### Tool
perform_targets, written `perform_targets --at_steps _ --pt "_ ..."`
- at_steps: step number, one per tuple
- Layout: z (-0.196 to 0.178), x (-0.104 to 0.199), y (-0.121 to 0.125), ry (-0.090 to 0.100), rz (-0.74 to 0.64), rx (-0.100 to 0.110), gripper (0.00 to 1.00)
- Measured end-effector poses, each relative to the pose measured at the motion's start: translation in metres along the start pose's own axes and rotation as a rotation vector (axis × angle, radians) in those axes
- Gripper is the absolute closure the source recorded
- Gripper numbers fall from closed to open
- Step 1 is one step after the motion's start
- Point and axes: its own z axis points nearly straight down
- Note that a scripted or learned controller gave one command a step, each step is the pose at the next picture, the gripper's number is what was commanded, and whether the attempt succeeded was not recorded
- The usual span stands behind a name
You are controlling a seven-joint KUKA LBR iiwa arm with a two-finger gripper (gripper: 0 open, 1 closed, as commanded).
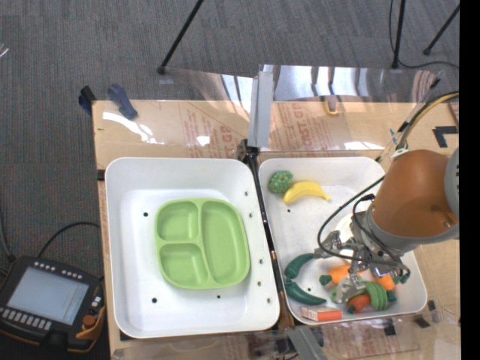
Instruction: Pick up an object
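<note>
Grey carpet surrounds the cardboard-topped surface [187, 126] bearing two white bins. From the right, the arm [412, 197] reaches down into the right bin [330, 167]; its gripper [362, 270] sits over a carrot [341, 274] among toy vegetables, grip state unclear.

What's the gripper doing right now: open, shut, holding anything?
Gripper: low in the right bin over the pile of toy vegetables; open or shut cannot be told, and no grasp is visible.
</note>
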Motion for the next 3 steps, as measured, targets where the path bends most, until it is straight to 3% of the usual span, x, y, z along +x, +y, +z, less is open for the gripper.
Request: perform_targets --at_steps 1,2,3 --pt "0.008 0.004 -0.006 -0.009 0.006 0.005 0.0" --pt "-0.001 0.002 -0.003 -0.01 -0.003 0.004 1.0" --pt "0.007 -0.07 -0.01 -0.014 0.216 0.004 1.0"
